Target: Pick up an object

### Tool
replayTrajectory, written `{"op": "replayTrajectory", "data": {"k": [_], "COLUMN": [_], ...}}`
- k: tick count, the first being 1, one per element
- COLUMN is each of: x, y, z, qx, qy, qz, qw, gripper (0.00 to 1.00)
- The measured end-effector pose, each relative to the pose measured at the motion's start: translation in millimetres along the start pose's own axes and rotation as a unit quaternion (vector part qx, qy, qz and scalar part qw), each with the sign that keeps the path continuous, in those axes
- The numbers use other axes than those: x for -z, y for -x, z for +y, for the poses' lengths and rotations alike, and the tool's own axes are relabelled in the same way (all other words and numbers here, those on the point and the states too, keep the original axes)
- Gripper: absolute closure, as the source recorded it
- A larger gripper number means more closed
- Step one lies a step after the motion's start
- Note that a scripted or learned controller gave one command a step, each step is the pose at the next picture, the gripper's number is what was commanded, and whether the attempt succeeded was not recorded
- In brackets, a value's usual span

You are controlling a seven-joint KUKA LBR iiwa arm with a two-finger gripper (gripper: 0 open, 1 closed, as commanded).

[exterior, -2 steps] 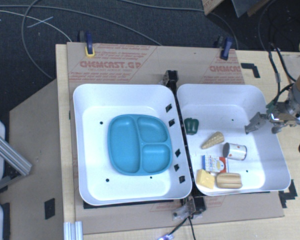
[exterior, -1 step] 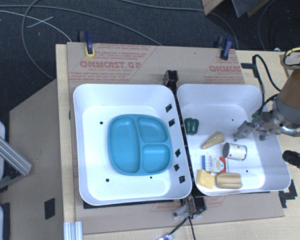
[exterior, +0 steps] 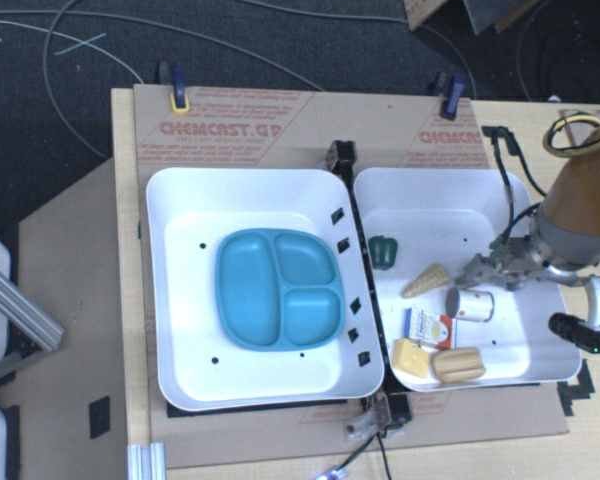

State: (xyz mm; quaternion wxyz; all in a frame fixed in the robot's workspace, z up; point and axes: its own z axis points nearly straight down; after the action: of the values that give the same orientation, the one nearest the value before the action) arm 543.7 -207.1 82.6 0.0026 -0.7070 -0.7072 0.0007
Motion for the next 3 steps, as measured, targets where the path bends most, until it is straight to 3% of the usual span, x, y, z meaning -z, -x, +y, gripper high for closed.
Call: {"op": "replayTrajectory", "data": {"k": [1, 3], "x": [13.7, 106.4], "y": [0.3, 9.3], "z": [1.6, 6.0], "qx": [0.0, 0.0], "qy": [0.003, 0.006], "qz": [-0.001, -0.003], "qw": [1.0, 1.0], "gripper": [1.0, 1.0]}}
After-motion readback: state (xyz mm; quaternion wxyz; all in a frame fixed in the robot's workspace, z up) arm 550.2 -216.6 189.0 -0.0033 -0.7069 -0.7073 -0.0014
